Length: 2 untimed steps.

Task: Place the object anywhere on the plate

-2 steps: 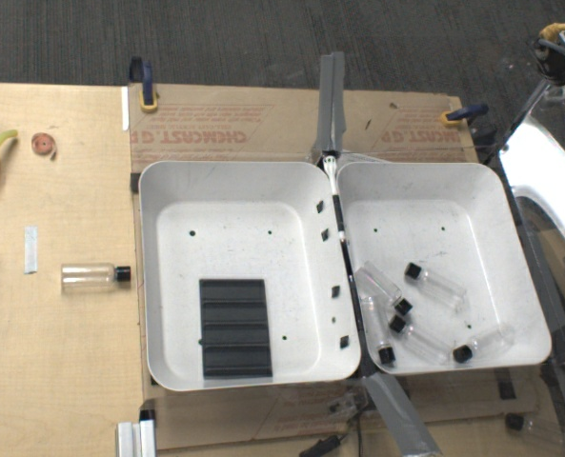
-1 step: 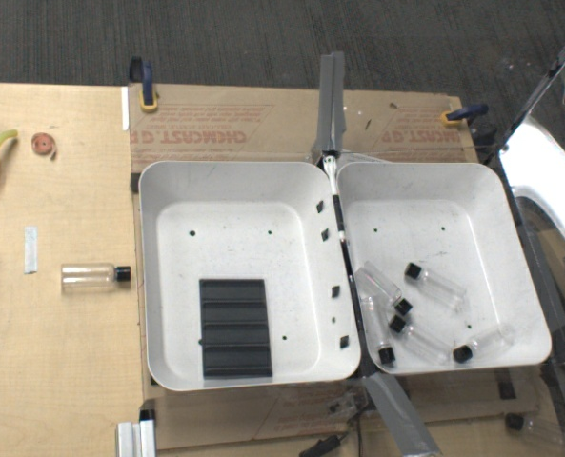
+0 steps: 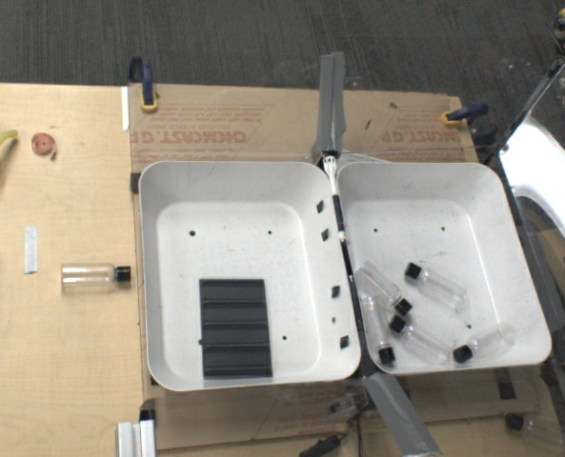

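Nearest me, one black ribbed plate (image 3: 234,327) lies flat in the front half of the left bin (image 3: 158,255). Five clear capped vials (image 3: 425,288) lie scattered in the front of the right bin (image 3: 496,217), their long axes mixed, mostly diagonal. I judge the transfer runs from the arm's entry side leftward across the divider. A sixth vial (image 3: 93,274) lies on the tabletop (image 3: 53,369). I cannot tell the end effector's opening or load.

Only readable print: red lettering on the flat brown cardboard sheet (image 3: 292,127) under the two bins, upside down from here. Left block looks like "CHEMCAST GP"; smaller lines under it too blurred. Similar red print further right, unreadable.
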Tool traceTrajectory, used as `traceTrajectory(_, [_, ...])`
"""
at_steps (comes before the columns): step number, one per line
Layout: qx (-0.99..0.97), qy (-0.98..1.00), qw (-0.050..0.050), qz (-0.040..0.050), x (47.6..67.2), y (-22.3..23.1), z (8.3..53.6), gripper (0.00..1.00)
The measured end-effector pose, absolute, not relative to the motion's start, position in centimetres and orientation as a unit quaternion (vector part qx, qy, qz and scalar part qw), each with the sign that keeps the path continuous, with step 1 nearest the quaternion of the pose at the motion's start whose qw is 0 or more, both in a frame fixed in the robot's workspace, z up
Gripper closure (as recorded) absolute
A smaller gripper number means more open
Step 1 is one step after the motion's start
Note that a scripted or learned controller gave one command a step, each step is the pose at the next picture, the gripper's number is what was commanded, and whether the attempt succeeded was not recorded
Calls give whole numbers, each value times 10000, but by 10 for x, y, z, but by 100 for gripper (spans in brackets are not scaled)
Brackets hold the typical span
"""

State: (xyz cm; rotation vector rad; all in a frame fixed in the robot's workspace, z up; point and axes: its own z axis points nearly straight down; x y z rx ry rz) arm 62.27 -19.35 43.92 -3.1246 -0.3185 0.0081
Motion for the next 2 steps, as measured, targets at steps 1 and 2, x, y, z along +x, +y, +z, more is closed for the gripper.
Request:
traceTrajectory(1, [-9950,-999,2,25,629,-223,440,0])
traceTrajectory(2, [-9949,-1006,3,19,649,-195,440,0])
